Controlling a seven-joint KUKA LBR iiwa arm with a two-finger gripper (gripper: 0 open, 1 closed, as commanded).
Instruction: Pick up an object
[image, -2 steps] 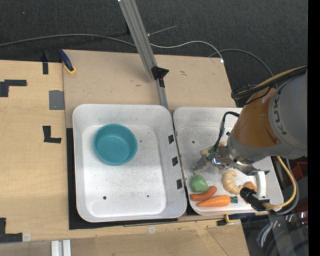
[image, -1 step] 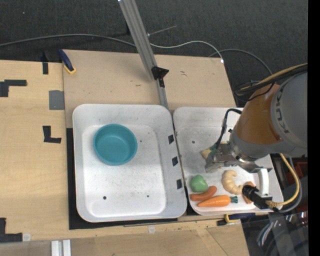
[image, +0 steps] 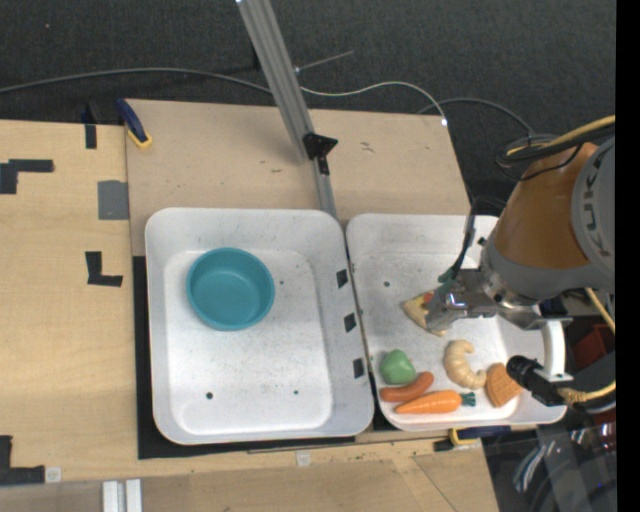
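Here the pincer (image: 443, 303) sits low in the right bin (image: 400, 245), touching a beige toy food piece (image: 418, 310); whether it grips it, I cannot tell. A teal bowl (image: 231, 288) rests in the left bin (image: 170, 400).

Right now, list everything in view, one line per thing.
left bin: 1, white, left of the right bin
right bin: 1, white, beside the left bin
bowl: 1, teal, upper left bin
green vegetable: 1, green, lower right bin
carrot: 1, orange, right bin's front edge
sausage: 1, red-orange, just above the carrot
croissant: 1, tan, right of the green vegetable
waffle piece: 1, orange-brown, right bin's front right
pale object: 1, beige, at the gripper
gripper: 1, grey, over the right bin
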